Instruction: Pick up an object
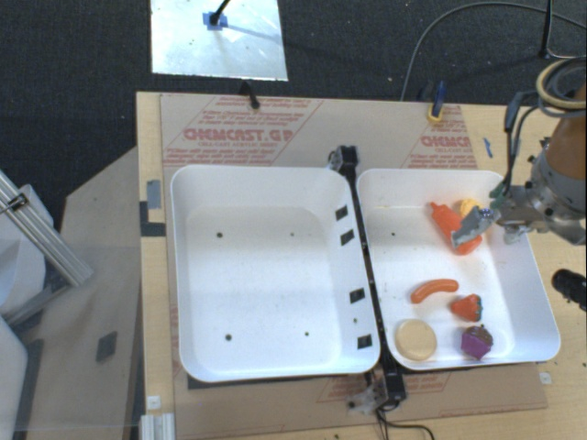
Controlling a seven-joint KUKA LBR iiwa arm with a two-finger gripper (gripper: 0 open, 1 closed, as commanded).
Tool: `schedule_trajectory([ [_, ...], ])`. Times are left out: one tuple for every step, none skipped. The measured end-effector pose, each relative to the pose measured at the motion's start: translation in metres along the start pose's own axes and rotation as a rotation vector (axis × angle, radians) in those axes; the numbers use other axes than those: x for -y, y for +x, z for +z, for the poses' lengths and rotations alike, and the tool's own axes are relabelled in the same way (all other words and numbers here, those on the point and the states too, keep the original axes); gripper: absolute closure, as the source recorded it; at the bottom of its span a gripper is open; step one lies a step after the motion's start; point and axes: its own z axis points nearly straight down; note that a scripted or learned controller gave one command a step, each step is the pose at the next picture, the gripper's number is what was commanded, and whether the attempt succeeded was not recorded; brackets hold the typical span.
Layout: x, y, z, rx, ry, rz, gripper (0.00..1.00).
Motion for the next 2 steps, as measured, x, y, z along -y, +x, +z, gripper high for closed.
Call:
schedule_trajectory([
  [-0.042, -0.027, 0.048, 0.002, 0.000, 0.003, 0.00],
  [-0.111, -0.049, 0.183, 0.001, 0.000, -0.002, 0.00],
])
